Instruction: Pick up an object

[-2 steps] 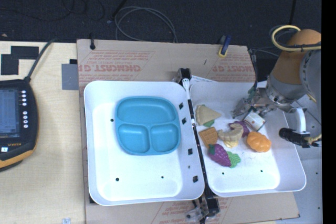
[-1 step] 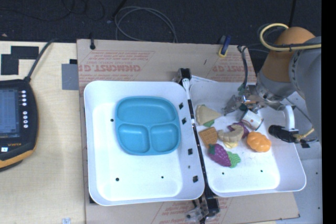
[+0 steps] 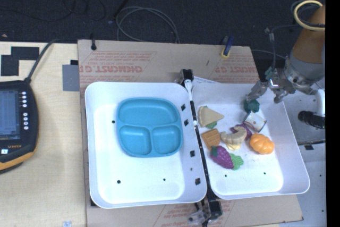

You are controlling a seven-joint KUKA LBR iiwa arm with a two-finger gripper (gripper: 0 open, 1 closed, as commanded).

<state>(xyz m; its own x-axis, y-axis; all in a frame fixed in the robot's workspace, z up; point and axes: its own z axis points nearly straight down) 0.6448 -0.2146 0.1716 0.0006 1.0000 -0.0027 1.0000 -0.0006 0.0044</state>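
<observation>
Pincer [image 3: 252,105] of mine hangs over the right bin's [image 3: 297,167] far edge; whether its tips are apart or together I cannot tell. Nearest lie purple grapes [image 3: 222,156], then the orange fruit [image 3: 261,143], a waffle [image 3: 210,137], a tan wedge [image 3: 211,115]. They crowd together, so descending off-centre I could nudge neighbours and close on nothing

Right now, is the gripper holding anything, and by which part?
Cannot be told. The gripper hangs over the right bin's far side, its dark teal tip clear of the toy food; nothing shows between its fingers.
</observation>
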